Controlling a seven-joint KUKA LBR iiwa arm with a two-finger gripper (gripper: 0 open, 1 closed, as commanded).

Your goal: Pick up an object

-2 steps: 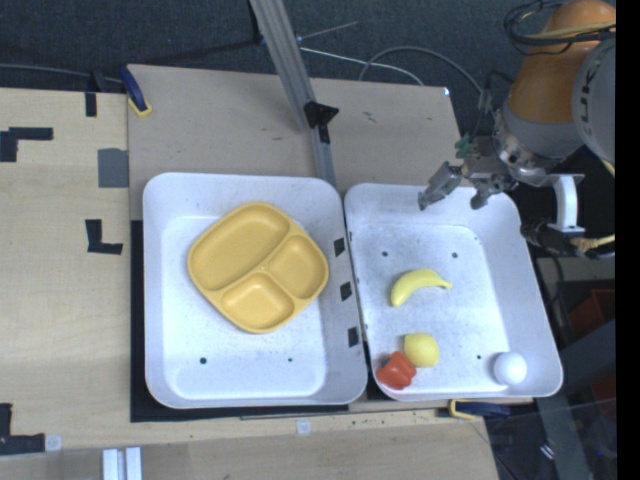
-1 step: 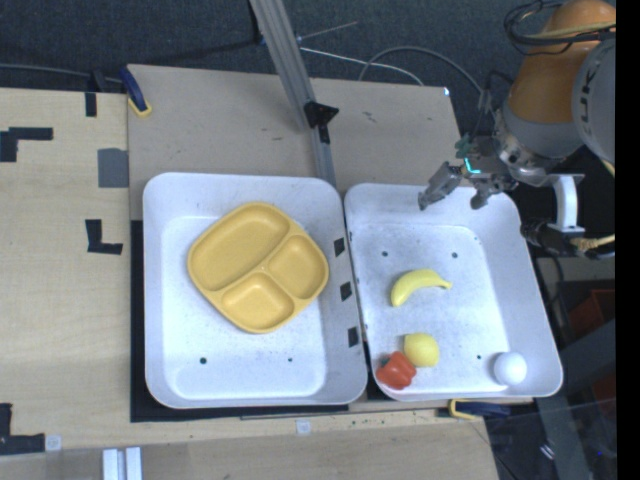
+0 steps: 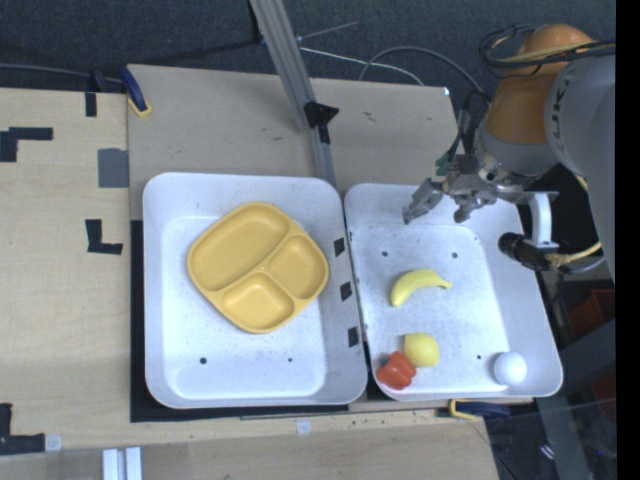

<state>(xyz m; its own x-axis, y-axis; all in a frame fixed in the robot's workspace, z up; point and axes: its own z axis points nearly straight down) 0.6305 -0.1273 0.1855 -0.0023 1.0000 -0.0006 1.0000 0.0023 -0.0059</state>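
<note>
The hand (image 3: 441, 205) hangs over the far edge of the right bin (image 3: 520, 298), fingers spread apart and grasping nothing. Nearer lie a curved yellow banana (image 3: 418, 286), a yellow lemon (image 3: 422, 349) touching a red fruit (image 3: 397, 371), and a white ball (image 3: 510, 368). The left bin (image 3: 170, 348) holds a yellow divided plate (image 3: 257, 266).

fixed overhead camera, slanted down, two bins (image 3: 160, 268) in frame

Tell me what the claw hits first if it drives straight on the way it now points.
The claw points down at the right bin's bare floor near its back wall, so probably that. The banana lies nearer the camera, apparently off that line; depth is uncertain.
</note>
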